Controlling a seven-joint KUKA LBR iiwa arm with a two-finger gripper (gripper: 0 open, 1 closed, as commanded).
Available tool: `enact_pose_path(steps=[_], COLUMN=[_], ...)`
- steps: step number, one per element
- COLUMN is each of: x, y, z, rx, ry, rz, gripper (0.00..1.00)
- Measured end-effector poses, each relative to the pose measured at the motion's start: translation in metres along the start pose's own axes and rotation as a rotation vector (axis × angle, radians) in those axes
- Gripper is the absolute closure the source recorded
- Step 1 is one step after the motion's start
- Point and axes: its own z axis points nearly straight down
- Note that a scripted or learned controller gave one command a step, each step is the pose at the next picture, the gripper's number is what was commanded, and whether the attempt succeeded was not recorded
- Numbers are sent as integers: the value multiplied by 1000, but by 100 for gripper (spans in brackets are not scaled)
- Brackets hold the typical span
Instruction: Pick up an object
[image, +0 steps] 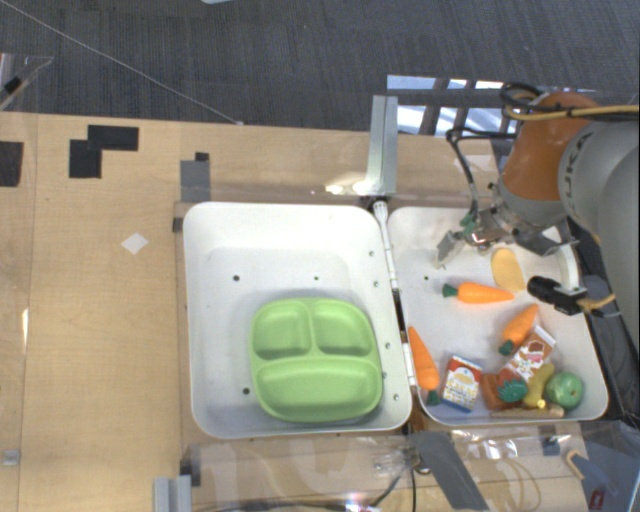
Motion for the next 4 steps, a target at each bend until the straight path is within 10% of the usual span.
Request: enact_pose_path(steps=[1, 2, 4], x=[-43, 8, 20], y=[-69, -124, -165], z=[-2, -5, -6], rx=[2, -6, -18], ry=[-3, -3, -11], rz=[129, 45, 56], gripper=[0, 0, 0])
